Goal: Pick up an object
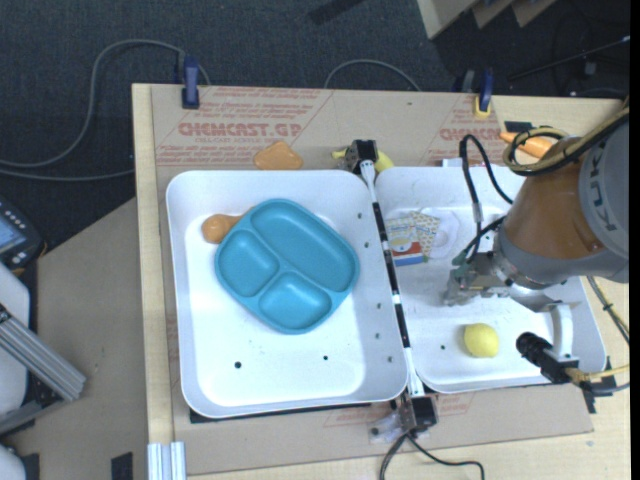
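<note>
A small yellow ball-like object (481,341) lies on the floor of the right bin (440,363), near its front. A clear wrapper with a red, blue and white label (410,239) lies in the same bin toward the back left. My gripper (467,286) hangs low over the right bin's middle, just behind and left of the yellow object and in front of the wrapper. Nothing shows between its fingertips. The arm's orange band (550,213) rises behind it.
The left bin (200,368) holds a blue divided plate (286,265) and an orange lump (216,228) at the plate's back left. Another orange piece (277,155) lies on the bench behind the bins. Black cables loop over the right bin's back edge.
</note>
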Motion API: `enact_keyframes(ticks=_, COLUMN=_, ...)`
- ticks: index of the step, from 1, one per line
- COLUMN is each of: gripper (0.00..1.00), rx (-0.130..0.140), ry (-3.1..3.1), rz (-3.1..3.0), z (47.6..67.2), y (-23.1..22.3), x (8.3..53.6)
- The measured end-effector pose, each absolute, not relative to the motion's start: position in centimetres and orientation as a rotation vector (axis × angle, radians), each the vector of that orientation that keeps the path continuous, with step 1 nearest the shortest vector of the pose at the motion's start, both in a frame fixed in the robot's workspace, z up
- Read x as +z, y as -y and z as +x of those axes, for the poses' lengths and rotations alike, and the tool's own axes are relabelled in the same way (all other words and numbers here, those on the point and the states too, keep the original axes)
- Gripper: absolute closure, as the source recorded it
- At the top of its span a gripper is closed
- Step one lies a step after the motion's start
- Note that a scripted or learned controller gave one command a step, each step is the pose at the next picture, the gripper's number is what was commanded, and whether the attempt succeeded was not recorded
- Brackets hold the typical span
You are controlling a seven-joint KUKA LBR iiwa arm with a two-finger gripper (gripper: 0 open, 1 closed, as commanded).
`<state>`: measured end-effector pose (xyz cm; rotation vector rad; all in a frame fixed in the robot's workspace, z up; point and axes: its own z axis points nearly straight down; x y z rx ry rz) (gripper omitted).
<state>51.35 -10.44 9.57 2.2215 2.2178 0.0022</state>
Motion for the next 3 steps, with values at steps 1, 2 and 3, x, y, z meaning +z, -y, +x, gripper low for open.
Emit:
enact_keyframes(ticks=1, gripper=0.00, rx=0.002, ry=-2.218, rz=2.222, z=51.3, y=10.4, x=9.5)
enact_keyframes(ticks=2, gripper=0.00, rx=0.004, ry=-2.212, rz=2.215, z=57.3, y=15.7, x=13.9)
enact_keyframes(ticks=3, gripper=0.00, rx=0.011, ry=-2.208, rz=2.210, z=57.4, y=20.6, x=11.9)
